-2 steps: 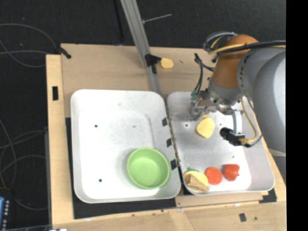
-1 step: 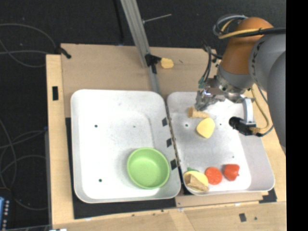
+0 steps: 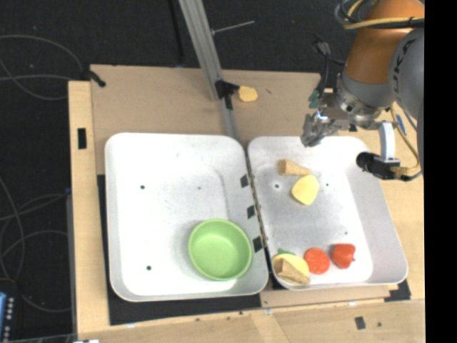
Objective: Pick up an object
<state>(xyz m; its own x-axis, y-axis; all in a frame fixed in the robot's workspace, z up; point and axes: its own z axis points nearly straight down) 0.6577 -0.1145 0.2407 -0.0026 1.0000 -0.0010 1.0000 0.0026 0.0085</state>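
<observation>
The pincer [image 3: 312, 136] hangs over the far rim of the right bin [image 3: 371, 213], at the end of the grey arm with its orange band [image 3: 378, 45]. Whether it is apart or together cannot be told at this size; nothing shows between its tips. The pick appears not yet begun: every object lies loose.

Nearest the pincer, just below it, lies a tan cone [image 3: 293, 167]. Its long axis runs roughly left to right across the bin floor, the broad end to the left and the narrow tip to the right and slightly nearer the camera. Just beside it sits a yellow chunk [image 3: 305, 190]. At the near rim lie a red tomato [image 3: 317, 261], a red pepper [image 3: 343, 255] and a pale wedge [image 3: 292, 269]. The left bin [image 3: 157, 170] holds a green bowl [image 3: 220, 249]. A small yellow piece [image 3: 248, 93] rests on the counter [image 3: 143, 98].

Left to do: descend, close, lift.
</observation>
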